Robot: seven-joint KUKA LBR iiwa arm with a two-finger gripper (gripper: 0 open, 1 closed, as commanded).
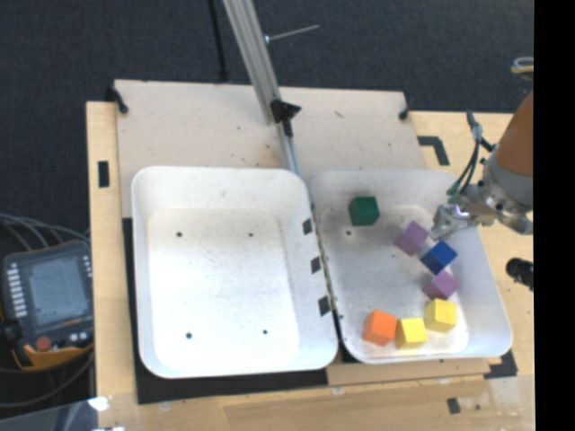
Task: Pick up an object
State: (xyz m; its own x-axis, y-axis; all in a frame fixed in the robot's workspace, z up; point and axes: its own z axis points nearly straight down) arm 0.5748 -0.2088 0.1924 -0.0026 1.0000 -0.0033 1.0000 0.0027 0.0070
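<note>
The right bin (467,330) holds several small cubes. A green cube (364,210) lies near its back, apart from the others. A purple cube (412,238), a blue cube (439,257) and a second purple cube (441,285) run in a line down the right side. Along the front sit a yellow cube (441,314), another yellow cube (412,331) and an orange cube (380,327). My gripper (446,220) hangs low over the bin, just above the blue cube and right of the first purple cube. Nothing shows in its grasp.
The left bin (225,272) lies beside the right one, their rims meeting at the middle. A slanted metal post (256,52) rises from behind the bins. A teach pendant (49,294) rests off the bench at the left.
</note>
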